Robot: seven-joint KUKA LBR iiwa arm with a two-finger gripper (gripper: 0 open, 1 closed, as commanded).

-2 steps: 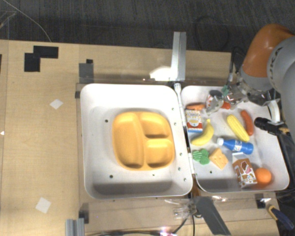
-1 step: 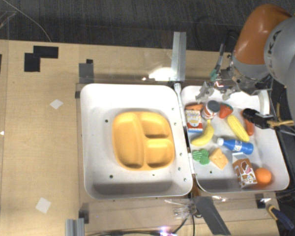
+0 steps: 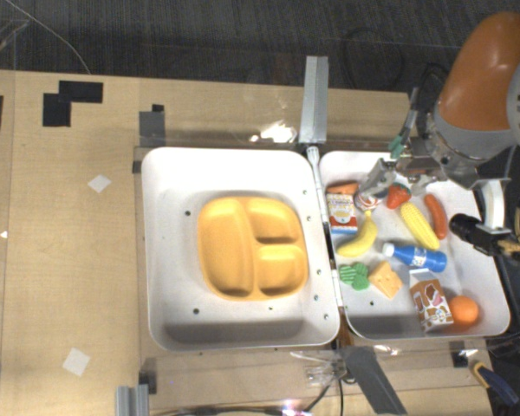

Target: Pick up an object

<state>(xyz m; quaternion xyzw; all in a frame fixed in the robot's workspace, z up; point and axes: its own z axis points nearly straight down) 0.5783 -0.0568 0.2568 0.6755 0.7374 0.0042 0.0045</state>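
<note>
A grey KUKA arm (image 3: 490,85) with an orange band reaches in from the right over a pale wooden worktop (image 3: 61,258), its gripper (image 3: 383,180) poised low at the far end of the right-hand bin (image 3: 494,306). The fingers (image 3: 373,180) look slightly spread, with nothing visibly caught between them, their tips just above the clutter of toy food. Directly beneath and beside them lie a red-and-white carton (image 3: 341,209), a small red toy (image 3: 398,197) and a yellow corn cob (image 3: 418,221), with an orange-red sausage (image 3: 436,216) just to the cob's right. A banana (image 3: 360,238) curves across the middle of the bin, touching the carton's near edge; a blue bottle (image 3: 419,256) with a white cap lies on its side nearby. Nearer the front sit a green piece (image 3: 354,275), a wedge of cheese (image 3: 384,280), a brown-and-white carton (image 3: 431,302) and an orange (image 3: 464,310) in the near right corner. The left-hand bin (image 3: 169,232) carries a yellow divided tray (image 3: 247,245), set roughly at its centre. A metal post (image 3: 315,98) stands at the far side where the two bins meet, and black blocks (image 3: 69,100) mark the worktop's far left.
</note>
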